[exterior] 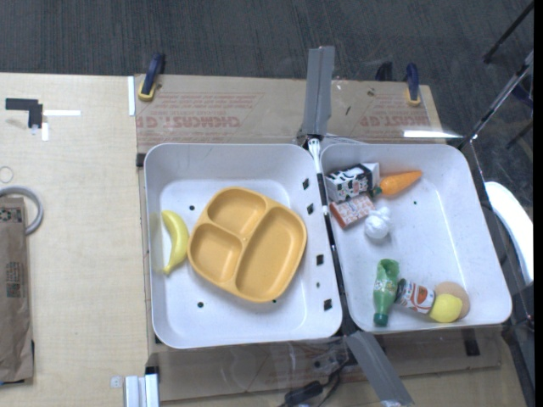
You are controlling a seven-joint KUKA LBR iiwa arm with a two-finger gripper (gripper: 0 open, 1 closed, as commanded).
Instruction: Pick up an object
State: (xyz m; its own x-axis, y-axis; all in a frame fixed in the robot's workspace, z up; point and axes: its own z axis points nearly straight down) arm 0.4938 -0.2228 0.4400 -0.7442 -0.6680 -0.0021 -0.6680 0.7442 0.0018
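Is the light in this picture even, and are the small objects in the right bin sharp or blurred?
Camera view: light even, shadows soft; mild glare on the right bin rim; the carrot and green bottle look slightly soft, label print unreadable.

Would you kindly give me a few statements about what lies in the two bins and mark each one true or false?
1. The banana lies in the left bin, beside the yellow divided plate. True.
2. The carrot lies on the divided plate. False: it lies in the right bin, near its far edge.
3. The green bottle lies in the right bin. True.
4. The divided plate has three compartments holding food. False: its compartments hold nothing.
5. The white ball lies in the left bin. False: it lies in the right bin, near the carrot.
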